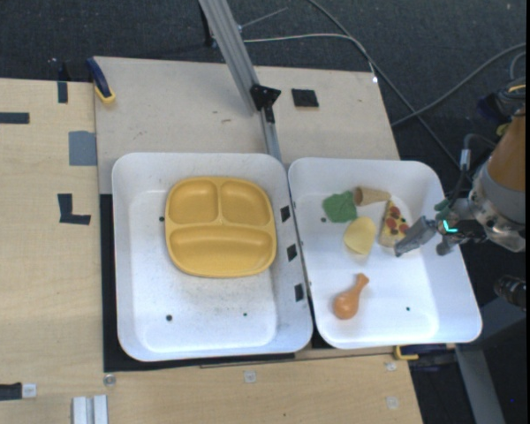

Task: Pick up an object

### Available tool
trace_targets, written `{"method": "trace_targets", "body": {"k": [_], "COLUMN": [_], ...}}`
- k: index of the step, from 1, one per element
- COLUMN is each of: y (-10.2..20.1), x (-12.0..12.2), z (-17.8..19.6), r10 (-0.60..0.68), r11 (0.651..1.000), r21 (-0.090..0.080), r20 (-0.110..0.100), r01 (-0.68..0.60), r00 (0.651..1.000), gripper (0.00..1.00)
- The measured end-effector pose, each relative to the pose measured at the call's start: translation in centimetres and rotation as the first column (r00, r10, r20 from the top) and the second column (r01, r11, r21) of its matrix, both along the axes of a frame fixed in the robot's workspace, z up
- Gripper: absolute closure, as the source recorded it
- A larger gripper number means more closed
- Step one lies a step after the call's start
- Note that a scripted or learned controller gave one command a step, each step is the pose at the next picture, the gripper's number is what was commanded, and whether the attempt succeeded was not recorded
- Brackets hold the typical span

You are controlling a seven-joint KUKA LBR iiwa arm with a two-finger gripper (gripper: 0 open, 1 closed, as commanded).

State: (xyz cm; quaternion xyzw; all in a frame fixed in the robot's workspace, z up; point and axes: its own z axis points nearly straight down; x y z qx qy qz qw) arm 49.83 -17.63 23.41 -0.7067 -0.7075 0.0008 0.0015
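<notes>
1. Toy food lies clustered in the right bin point(442, 312): a green leafy piece point(340, 207), an ice-cream cone point(371, 196), a pizza slice point(392, 222), a pale yellow rounded piece point(360, 235) and, nearer, an orange drumstick point(350, 297).
2. Smooth and plastic-looking, the items sit close together at the bin's far side; the drumstick lies apart.
3. At the bin's right rim, the gripper point(427, 238) hangs with its two dark fingers spread, holding nothing; one fingertip is just beside the pizza slice.
4. A yellow three-compartment plate point(220, 226) rests in the left bin point(137, 272).
5. A grey metal post point(234, 47) slants across the wooden bench point(35, 263) beyond the bins.
</notes>
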Motion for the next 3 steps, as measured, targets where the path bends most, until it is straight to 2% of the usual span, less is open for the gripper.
{"method": "trace_targets", "body": {"k": [1, 2, 3], "y": [0.0, 0.3, -0.3], "x": [0.0, -0.2, -0.6], "z": [0.0, -4.3, -10.5], "r10": [0.000, -0.001, -0.001], "r11": [1.000, 1.000, 1.000], "r21": [0.000, 0.000, 0.000], "r20": [0.001, -0.003, -0.003], "r01": [0.000, 0.001, 0.001], "r00": [1.000, 1.000, 1.000], "gripper": [0.00, 0.00, 0.00]}}
